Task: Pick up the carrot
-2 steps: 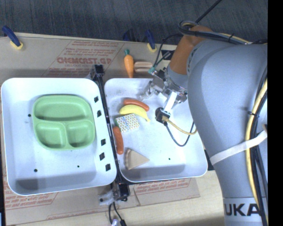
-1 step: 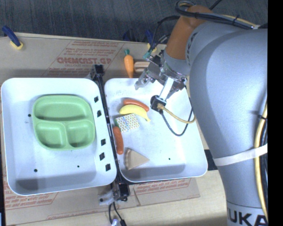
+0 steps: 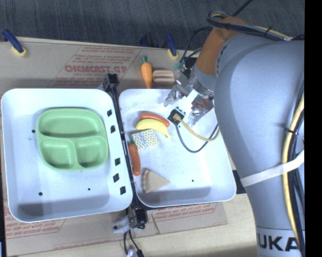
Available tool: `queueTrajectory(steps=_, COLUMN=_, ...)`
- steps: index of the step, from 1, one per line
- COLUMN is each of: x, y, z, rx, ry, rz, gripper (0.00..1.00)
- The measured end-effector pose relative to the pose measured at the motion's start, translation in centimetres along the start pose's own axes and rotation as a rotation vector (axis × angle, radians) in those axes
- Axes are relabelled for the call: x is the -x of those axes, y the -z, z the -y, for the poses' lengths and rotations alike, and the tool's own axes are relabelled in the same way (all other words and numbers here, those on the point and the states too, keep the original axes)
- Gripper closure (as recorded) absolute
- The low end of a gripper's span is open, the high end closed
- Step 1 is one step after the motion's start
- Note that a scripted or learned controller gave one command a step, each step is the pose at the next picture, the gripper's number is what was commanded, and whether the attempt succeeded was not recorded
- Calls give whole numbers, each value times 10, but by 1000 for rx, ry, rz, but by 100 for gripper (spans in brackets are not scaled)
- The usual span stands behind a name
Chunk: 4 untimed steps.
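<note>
Carrot point(image 3: 146, 74) lies outside the right bin point(image 3: 214, 165), claw point(image 3: 186, 98) near.

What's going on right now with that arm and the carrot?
Tool over the right bin's far edge, nothing seen in it. Carrot outside that bin, on the cardboard behind its rim, untouched. Tan block right beside the carrot.

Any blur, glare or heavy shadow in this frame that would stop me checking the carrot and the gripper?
Camera view: lighting is even and soft, with faint shadows along the bin walls. The carrot, lying outside the right bin at its far rim, is sharp enough to identify. The gripper is small and slightly soft, so its fingers' state is unclear. The white bins are bright without hiding the food pieces.
</note>
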<state>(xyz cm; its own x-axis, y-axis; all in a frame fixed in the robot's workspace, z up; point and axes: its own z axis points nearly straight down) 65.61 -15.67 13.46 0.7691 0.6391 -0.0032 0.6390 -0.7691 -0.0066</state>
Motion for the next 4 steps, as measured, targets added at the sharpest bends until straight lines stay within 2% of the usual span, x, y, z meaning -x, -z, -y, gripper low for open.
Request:
queueTrajectory(steps=1, x=-1, y=10, z=1, rx=-4, ry=8, rz=1, gripper=100)
queueTrajectory(steps=2, x=32, y=156, z=-18, rx=5, ry=204, rz=-2, gripper=100)
queueTrajectory(steps=3, x=-5, y=45, z=70, rx=0, ry=234, rz=1, gripper=100)
queueTrajectory(steps=4, x=12, y=121, z=144, rx=3, ry=123, rz=0, gripper=100)
